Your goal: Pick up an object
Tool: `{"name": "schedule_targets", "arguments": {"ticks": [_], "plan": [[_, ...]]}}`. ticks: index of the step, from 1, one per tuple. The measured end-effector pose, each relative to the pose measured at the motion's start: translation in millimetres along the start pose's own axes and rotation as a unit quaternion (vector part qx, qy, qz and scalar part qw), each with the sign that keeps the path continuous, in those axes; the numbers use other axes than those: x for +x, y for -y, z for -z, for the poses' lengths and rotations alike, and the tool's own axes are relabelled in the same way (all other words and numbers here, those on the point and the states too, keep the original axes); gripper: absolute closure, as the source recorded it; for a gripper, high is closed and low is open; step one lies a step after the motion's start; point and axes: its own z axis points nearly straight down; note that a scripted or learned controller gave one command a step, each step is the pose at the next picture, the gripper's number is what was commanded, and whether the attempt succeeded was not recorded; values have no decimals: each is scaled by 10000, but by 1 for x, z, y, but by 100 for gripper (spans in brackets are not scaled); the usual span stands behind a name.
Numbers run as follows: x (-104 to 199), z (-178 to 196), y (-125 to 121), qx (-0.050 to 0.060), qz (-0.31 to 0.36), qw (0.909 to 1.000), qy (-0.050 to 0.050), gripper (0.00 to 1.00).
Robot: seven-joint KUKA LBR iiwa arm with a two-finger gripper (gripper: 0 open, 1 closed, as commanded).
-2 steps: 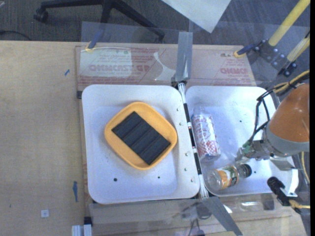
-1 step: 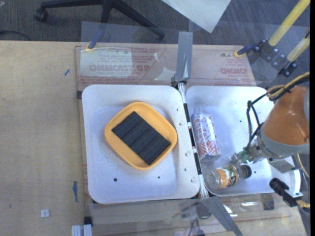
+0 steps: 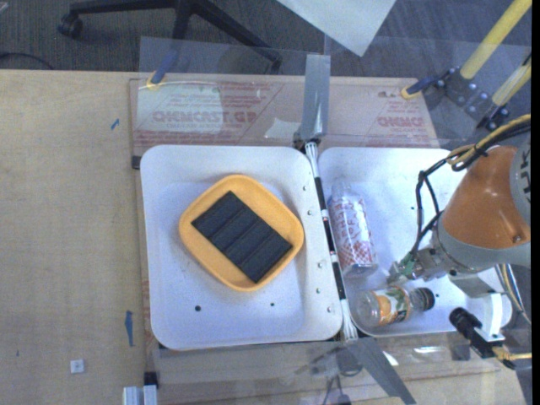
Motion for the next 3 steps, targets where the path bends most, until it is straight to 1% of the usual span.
{"name": "schedule_targets", "arguments": {"ticks": [1,2,3], "plan": [[48,88,-49,5,14,10000,-4,100],[49,88,-48,7,15,10000,-4,0],[12,37,-28,-200,-465,9987,67,0]]}}
